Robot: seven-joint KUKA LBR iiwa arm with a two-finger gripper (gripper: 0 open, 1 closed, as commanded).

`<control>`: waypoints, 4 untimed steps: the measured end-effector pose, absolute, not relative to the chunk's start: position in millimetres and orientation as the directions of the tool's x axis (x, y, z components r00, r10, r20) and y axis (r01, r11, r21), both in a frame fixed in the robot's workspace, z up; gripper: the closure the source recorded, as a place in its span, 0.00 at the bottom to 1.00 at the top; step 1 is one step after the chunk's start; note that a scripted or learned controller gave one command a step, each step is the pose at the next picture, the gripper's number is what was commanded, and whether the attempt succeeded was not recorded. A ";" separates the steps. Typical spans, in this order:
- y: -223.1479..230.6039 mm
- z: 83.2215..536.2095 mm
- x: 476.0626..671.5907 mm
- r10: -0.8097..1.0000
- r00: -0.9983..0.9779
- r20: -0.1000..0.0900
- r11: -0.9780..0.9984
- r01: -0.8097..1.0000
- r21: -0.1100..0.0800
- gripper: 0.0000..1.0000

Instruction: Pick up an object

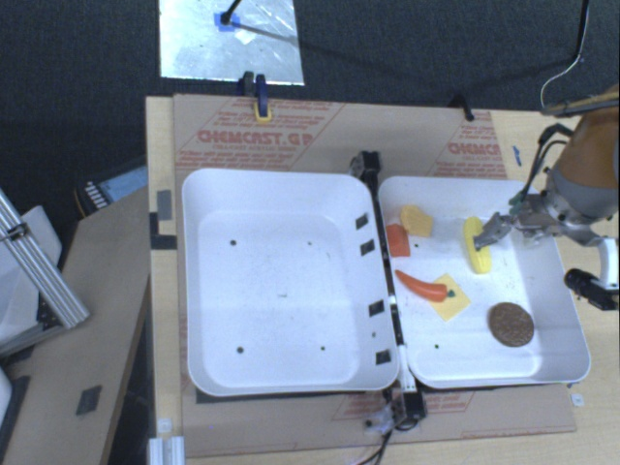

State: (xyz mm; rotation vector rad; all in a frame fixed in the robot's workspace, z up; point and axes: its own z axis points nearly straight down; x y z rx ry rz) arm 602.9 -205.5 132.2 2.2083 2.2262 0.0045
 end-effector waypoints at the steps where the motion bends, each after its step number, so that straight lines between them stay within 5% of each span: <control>1: -207.3 175.1 534.5 1.000 0.002 -0.001 -0.002 1.000 0.000 0.00; 2: -205.8 103.0 599.7 1.000 -0.008 -0.002 0.008 1.000 0.004 0.00; 3: -206.4 116.9 598.2 1.000 -0.006 -0.002 0.006 1.000 0.005 1.00; 4: -206.4 116.6 598.1 1.000 -0.006 -0.002 0.006 1.000 0.005 0.00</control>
